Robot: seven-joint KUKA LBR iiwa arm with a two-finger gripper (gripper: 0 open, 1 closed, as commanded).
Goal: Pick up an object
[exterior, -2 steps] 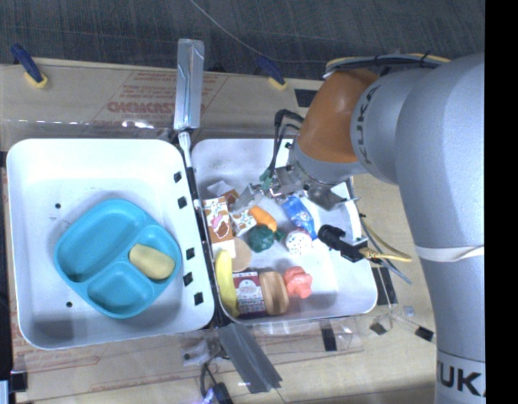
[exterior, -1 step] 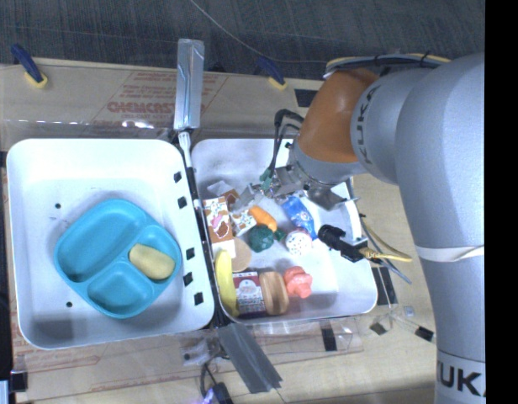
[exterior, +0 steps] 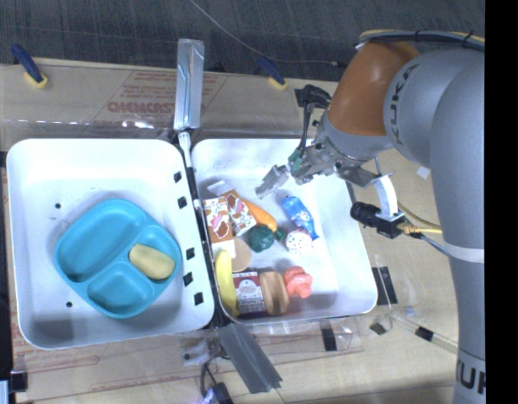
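- The left bin [exterior: 23,225] carries a blue divided plate [exterior: 91,251] near its middle, with a yellow potato-like piece [exterior: 152,261] in the plate's right compartment.
- Along the right bin's [exterior: 347,259] left edge lie a patterned packet [exterior: 225,217], a banana [exterior: 224,280] and a brown jar [exterior: 261,292].
- Near that bin's middle sit a carrot [exterior: 261,215], a dark green lump [exterior: 261,239], a blue bottle [exterior: 298,213], a white dotted ball [exterior: 298,242] and a pink toy [exterior: 298,282].
- The gripper [exterior: 280,175] hangs over the bin's far edge, nothing between its fingers; spread or pressed together, I cannot tell.
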